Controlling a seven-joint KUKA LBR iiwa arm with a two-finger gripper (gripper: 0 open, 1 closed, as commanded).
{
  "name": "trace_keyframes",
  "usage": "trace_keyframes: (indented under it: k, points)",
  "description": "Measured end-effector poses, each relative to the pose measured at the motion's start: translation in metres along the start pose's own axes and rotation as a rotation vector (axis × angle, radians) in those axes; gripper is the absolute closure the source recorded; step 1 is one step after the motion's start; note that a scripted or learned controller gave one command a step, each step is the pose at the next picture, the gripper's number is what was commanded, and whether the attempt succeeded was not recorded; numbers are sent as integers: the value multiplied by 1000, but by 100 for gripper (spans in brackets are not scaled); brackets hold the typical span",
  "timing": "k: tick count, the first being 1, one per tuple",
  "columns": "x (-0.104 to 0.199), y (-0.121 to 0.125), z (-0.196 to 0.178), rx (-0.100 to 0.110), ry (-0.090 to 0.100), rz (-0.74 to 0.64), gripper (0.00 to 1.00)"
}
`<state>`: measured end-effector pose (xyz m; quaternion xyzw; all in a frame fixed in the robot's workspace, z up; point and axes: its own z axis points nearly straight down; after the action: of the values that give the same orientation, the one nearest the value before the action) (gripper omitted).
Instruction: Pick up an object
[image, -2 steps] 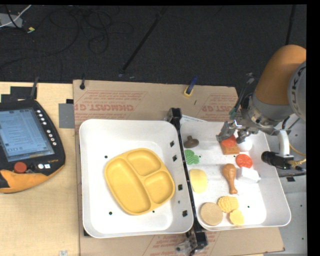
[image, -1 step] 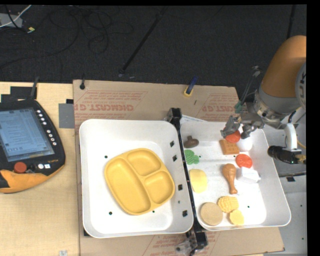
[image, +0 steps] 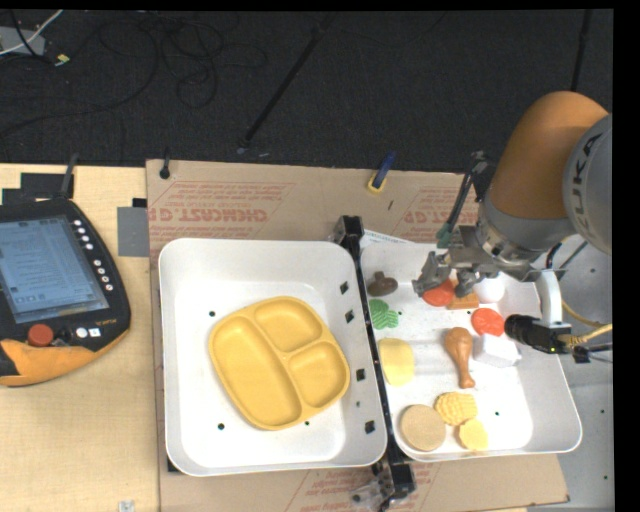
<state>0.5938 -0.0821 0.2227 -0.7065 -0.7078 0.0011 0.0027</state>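
Robot arm poised over the right bin (image: 560, 425) of toy food, its jaws low above a red-orange piece near the bin's far edge.

The jaws (image: 447, 283) hang at the far side of the right bin, and a red-orange toy (image: 440, 295) lies directly beneath them, touching or nearly so — its long axis runs roughly left to right across the bin. Whether the jaws are spread or closed cannot be told from this slant, and nothing shows the toy as gripped. Judged from this, the toy sits just below and slightly toward the bin's near edge from the jaws, so a short straight descent looks like the move called for. A second red piece (image: 488, 321) lies just beside, toward the right edge; a drumstick (image: 461, 354) lies nearer the middle. The left bin (image: 190, 262) carries a yellow divided plate (image: 278, 360).
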Motion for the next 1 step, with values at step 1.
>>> trace_keyframes:
  k: [1]
  points:
    - [32, -43, 3, 1, 0, 1, 100]
